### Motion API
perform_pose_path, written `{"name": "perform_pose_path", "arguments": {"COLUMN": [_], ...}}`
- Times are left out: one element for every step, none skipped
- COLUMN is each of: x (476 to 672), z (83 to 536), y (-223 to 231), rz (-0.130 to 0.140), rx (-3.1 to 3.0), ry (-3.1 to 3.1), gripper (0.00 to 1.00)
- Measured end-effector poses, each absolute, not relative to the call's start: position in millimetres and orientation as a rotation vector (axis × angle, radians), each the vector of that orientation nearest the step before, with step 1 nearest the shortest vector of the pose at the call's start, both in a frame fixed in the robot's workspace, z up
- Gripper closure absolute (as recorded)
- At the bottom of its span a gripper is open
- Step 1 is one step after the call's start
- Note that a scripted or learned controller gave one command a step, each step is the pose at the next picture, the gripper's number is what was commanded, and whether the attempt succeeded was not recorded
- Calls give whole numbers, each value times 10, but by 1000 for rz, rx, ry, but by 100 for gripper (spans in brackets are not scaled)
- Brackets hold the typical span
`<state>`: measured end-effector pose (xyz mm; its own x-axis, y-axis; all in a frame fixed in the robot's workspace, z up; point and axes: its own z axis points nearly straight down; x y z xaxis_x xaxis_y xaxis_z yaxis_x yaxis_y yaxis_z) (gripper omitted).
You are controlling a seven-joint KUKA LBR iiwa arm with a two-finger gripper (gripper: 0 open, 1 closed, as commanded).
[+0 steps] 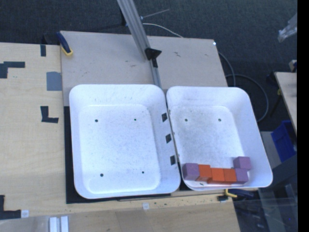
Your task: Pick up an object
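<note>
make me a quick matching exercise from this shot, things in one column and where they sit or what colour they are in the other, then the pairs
Things:
1. orange blocks
2. purple block
3. left bin
4. yellow-tipped clamp

Descriptions:
A. on the bench above the left bin's upper corner
B. in a row along the right bin's near wall
C. white, speckled, no blocks visible in it
D. at the left end of the row of blocks

Pairs: 1-B, 2-D, 3-C, 4-A

No readable text, label, brand, number or sign stands anywhere: none on the desk (29, 144), either white bin (77, 100), or the blocks (217, 174).
</note>
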<state>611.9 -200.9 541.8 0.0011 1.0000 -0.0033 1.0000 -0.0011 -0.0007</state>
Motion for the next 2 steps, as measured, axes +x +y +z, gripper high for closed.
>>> {"name": "perform_pose_path", "arguments": {"x": [6422, 6765], "z": [5419, 5414], "y": [-2043, -2090], "rz": [-4, -4], "rx": [2219, 2219], "ry": [2221, 2222], "gripper": [0, 0]}}
